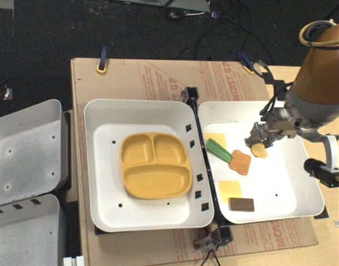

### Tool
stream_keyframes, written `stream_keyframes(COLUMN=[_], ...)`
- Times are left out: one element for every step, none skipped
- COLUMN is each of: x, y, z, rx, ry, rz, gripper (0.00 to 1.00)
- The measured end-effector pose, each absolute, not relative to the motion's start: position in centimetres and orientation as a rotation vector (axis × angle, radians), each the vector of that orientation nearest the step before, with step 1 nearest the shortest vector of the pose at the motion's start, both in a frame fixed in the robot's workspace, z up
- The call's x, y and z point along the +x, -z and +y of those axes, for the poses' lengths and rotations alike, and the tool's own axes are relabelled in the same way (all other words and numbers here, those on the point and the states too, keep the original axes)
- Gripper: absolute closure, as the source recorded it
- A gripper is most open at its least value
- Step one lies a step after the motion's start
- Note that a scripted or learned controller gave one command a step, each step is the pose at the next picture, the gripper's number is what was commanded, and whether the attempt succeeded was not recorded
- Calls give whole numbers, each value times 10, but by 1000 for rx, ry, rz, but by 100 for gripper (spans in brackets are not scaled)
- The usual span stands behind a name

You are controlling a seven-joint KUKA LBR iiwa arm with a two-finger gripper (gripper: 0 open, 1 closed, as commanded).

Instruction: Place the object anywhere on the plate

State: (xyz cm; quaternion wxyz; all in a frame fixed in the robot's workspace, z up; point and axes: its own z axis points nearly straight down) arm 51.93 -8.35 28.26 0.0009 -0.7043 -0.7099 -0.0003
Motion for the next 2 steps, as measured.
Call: stream_keyframes(x=[523, 511], y=[-274, -260], z=[-36, 25], rx=[-2212, -2209], ry=[0, 0], rz=[-2229, -2229], gripper=[100, 100])
